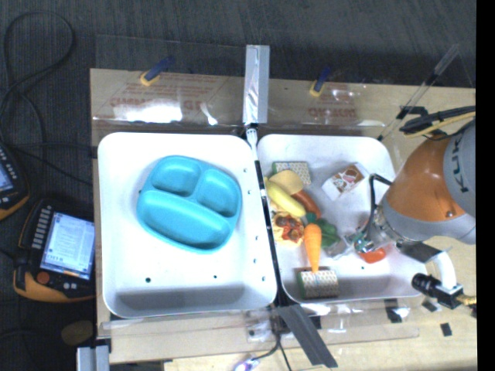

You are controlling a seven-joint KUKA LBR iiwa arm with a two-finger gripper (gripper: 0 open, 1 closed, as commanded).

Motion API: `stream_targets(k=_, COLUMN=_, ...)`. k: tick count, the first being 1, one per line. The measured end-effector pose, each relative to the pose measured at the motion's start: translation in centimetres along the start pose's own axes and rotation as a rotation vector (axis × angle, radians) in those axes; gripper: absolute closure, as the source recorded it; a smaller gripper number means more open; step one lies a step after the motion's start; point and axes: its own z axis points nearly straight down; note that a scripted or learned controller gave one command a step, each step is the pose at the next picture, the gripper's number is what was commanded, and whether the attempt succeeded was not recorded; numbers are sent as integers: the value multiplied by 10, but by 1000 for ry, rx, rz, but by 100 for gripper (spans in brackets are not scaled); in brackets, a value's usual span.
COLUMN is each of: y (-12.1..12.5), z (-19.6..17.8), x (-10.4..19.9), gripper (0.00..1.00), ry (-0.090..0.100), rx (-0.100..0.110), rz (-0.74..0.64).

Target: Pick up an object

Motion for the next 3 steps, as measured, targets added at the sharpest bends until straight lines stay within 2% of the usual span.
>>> stream_targets(k=1, y=8, z=-1, x=22, gripper=100, ry=-10, rx=-2, rz=-102)
stream_targets(k=2, y=9, z=1, x=24, gripper=0, ry=-4, rx=0, rz=-105)
stream_targets(k=3, y=10, z=-9, x=24, gripper=100, ry=-4, rx=-1, rz=-105)
